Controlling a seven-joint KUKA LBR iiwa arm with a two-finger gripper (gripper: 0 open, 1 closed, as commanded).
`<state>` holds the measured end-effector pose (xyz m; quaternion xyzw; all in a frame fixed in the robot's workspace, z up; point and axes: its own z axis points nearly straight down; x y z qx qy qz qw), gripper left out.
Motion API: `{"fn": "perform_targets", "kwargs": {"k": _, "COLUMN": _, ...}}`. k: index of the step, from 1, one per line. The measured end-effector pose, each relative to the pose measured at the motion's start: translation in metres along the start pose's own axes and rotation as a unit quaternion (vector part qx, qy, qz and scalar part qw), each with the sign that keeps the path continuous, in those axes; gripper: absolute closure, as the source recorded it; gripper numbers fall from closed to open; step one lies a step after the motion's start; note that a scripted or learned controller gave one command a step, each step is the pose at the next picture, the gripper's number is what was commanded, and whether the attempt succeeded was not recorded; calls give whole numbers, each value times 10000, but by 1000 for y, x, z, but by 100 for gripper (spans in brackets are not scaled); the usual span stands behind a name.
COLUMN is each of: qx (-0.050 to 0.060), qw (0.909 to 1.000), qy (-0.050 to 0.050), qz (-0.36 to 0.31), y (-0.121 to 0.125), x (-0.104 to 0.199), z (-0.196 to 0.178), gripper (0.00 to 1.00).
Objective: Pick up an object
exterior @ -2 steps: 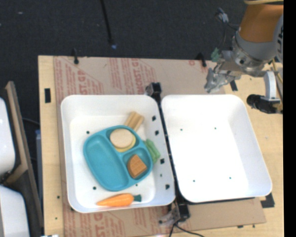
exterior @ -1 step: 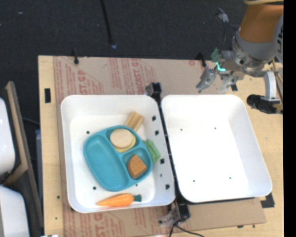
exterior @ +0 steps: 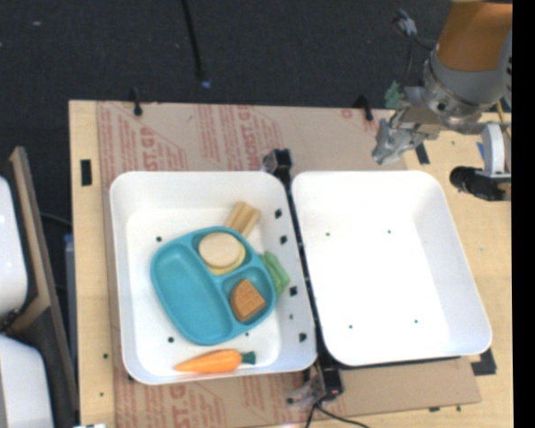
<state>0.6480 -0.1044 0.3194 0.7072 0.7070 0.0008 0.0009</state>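
Note:
My gripper (exterior: 389, 146) hangs above the far edge of the right bin (exterior: 446, 239), near its back corner, with nothing seen between its fingers. In the left bin (exterior: 125, 239) lies a blue divided tray (exterior: 192, 297). A round beige biscuit (exterior: 221, 251) and a brown toast piece (exterior: 248, 300) rest in the tray's compartments. A tan wooden block (exterior: 242, 217) lies just behind the tray. An orange carrot (exterior: 212, 361) sits at the bin's near edge. A green piece (exterior: 277, 273) pokes out beside the tray's right side.
The two bins meet along a black-clipped seam (exterior: 294, 248). They stand on a cardboard sheet (exterior: 187, 136) over a wooden bench. White boxes (exterior: 0, 239) sit at the far left.

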Motion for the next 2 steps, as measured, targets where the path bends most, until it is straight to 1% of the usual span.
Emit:
{"fn": "perform_targets", "kwargs": {"k": 1, "qx": 3, "qw": 10000, "qy": -2, "qz": 0, "y": 0, "x": 0, "z": 0, "gripper": 0}}
{"fn": "perform_targets", "kwargs": {"k": 2, "qx": 25, "qw": 10000, "qy": -2, "qz": 5, "y": 1, "x": -11, "z": 39, "gripper": 0}}
